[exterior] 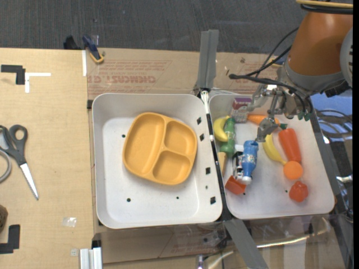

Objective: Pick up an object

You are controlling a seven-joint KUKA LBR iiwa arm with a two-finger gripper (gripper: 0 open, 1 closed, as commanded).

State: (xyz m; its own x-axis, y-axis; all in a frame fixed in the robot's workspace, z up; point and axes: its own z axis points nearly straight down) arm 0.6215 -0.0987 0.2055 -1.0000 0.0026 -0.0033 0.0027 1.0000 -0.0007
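My gripper [268,120] hangs over the back of the right bin [320,203], its grey fingers pointing down and spread apart with nothing between them. Just below it lie a yellow banana [273,149] and an orange carrot [290,144]. An orange ball [293,170] and a red tomato-like piece [298,191] sit toward the front right. A blue and white bottle [247,161] lies in the middle with a red piece [235,186] at its lower end. A second yellow banana [221,129] and a green piece [228,138] rest against the left wall.
The left bin [109,167] holds a yellow three-compartment plate [160,148]. Scissors [19,156] lie on the bench at far left. A grey divider post [206,60] rises between the bins. Cables run from the arm's orange band [322,35] at upper right.
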